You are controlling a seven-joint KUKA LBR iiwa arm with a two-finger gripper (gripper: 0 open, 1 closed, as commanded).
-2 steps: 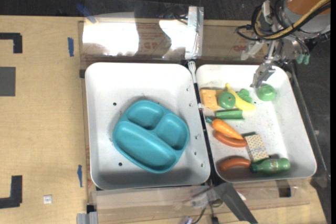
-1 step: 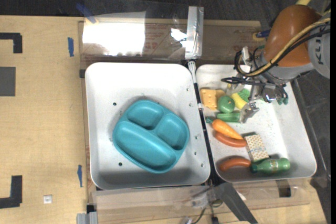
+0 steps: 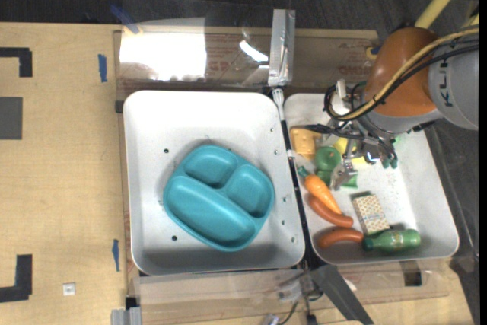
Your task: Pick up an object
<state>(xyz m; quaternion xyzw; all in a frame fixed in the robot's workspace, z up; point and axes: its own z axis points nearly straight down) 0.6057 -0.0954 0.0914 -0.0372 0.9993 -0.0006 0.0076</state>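
The right bin (image 3: pixel 437 202) holds several toy foods. Among them are a yellow wedge (image 3: pixel 303 141), a green pepper (image 3: pixel 328 158), an orange carrot (image 3: pixel 323 195), a red-orange sausage (image 3: pixel 338 237), a green bottle (image 3: pixel 393 240) and a speckled tan block (image 3: pixel 370 212). My gripper (image 3: pixel 343 176) hangs low in this bin, just right of the pepper and above the carrot's thick end. A yellow piece (image 3: pixel 342 145) peeks out under the wrist. Nothing is visibly lifted.
The left bin (image 3: pixel 144 125) carries a teal divided plate (image 3: pixel 219 195). A clear plastic sheet (image 3: pixel 198 49) and a metal post (image 3: pixel 281 46) stand behind the bins. Cables loop around the orange wrist band (image 3: pixel 403 80). Cardboard covers the bench at left.
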